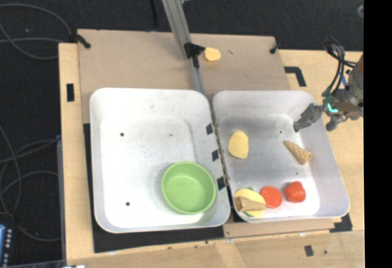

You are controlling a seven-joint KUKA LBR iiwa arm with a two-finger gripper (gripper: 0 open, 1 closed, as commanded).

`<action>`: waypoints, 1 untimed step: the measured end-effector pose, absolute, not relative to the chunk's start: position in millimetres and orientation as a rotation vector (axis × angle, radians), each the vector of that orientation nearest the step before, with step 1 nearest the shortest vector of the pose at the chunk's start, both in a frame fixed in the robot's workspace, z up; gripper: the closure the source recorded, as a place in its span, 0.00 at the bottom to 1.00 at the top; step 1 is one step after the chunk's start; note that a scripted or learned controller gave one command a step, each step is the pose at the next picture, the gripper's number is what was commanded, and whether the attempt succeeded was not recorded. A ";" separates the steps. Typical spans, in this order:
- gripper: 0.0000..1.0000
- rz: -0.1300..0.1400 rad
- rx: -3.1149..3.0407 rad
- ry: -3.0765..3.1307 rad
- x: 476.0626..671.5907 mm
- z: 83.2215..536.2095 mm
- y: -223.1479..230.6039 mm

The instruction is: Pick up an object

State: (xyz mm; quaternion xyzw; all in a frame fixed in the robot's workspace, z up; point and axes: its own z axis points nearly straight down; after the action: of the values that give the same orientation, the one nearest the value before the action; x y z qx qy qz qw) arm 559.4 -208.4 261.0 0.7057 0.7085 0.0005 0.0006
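We found the gripper point(320, 117) over the right bin's point(263, 107) far right edge, fingers spread and bare, presumably poised above the cone point(298, 152) for a grasp.

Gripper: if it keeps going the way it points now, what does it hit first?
The gripper sits at the right bin's far right edge, angled down-left. Likely bare bin floor first; the tan wedge piece lies just beside that line. Depth is unclear from this single view.
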 end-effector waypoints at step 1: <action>0.00 -0.007 2.224 2.222 562.3 203.3 -218.3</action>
State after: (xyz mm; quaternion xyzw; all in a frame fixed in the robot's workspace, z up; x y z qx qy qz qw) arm 562.3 -218.3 203.3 0.7075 0.7068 -0.0023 -0.0008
